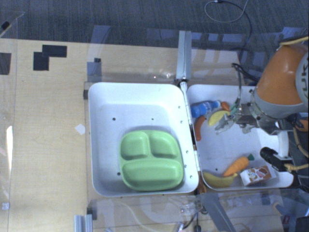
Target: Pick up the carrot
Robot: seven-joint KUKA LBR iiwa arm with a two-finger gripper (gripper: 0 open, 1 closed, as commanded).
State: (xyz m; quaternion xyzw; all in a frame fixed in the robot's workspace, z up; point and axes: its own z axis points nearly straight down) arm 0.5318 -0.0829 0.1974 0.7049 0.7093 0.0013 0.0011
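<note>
The carrot point(236, 166), orange with a small green top, lies near the front edge of the right bin point(241, 141), tilted with its top toward the upper right. My gripper point(223, 124) hangs over the back left part of that bin, well behind the carrot and apart from it. It is right beside a yellow item point(216, 118) and a blue bottle point(203, 108). The grey arm with its orange band point(284, 79) reaches in from the right.
A banana point(218, 179) lies at the right bin's front edge next to the carrot, with a small carton point(256, 175) to its right. A red item point(198, 128) lies along the bin's left wall. A green divided plate point(151, 159) sits in the left bin point(111, 105).
</note>
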